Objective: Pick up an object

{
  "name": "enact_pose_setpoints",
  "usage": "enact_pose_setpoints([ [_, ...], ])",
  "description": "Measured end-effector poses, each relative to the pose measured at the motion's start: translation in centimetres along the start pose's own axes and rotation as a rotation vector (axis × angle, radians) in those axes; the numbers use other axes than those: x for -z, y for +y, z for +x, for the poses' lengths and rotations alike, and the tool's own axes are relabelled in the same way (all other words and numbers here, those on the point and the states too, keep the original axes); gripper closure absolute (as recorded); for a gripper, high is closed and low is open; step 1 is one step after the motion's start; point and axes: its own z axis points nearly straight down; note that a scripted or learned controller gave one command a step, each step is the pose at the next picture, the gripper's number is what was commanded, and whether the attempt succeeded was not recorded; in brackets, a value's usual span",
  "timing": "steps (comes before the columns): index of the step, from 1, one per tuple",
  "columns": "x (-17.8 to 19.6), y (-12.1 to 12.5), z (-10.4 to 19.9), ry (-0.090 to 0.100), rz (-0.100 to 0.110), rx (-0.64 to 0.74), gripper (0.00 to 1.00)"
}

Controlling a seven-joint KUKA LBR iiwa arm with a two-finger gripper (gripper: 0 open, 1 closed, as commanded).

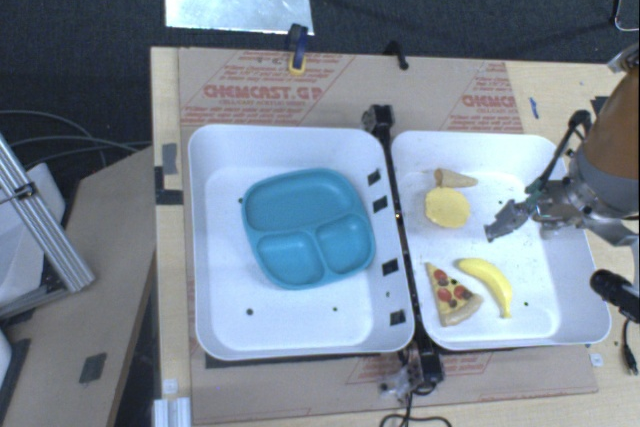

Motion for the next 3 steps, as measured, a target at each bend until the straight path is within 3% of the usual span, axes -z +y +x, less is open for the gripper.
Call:
enact_pose_setpoints([
  [1, -13.7, 4.6, 3.2, 0.001, -0.004, 0.004, 0.0],
  [2, -2.8, 9.4, 13.3, 0.002, -0.013, 0.01, 0.0],
  [3, 7.0, 16.4, 16.2, 0.0, -0.015, 0.006, 0.0],
])
